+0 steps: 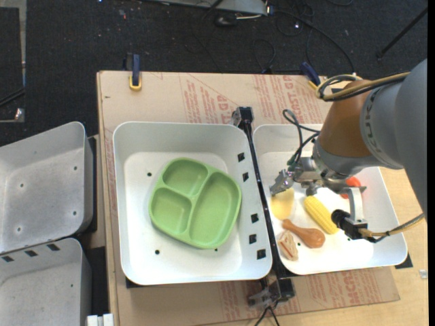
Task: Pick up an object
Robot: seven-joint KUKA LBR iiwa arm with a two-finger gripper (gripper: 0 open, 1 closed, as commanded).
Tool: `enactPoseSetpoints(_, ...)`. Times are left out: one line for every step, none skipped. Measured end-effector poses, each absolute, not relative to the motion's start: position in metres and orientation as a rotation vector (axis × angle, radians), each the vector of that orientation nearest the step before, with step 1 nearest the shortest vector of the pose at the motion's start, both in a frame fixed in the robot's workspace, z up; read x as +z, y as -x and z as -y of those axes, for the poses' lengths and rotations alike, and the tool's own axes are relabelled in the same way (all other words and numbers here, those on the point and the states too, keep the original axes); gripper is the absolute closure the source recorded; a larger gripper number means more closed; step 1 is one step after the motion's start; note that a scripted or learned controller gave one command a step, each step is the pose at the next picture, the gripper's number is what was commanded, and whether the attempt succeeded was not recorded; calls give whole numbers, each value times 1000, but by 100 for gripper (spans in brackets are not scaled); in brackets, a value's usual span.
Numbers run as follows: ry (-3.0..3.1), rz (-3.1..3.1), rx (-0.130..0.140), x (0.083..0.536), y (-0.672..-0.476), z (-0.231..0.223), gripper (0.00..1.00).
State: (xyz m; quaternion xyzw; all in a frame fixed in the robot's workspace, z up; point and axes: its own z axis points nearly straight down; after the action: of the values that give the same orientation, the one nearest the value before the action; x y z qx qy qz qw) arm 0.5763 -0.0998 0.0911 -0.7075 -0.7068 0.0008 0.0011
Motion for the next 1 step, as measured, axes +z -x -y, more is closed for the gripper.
enactPoseSetpoints(2225,2219,0,102,-577,100,100)
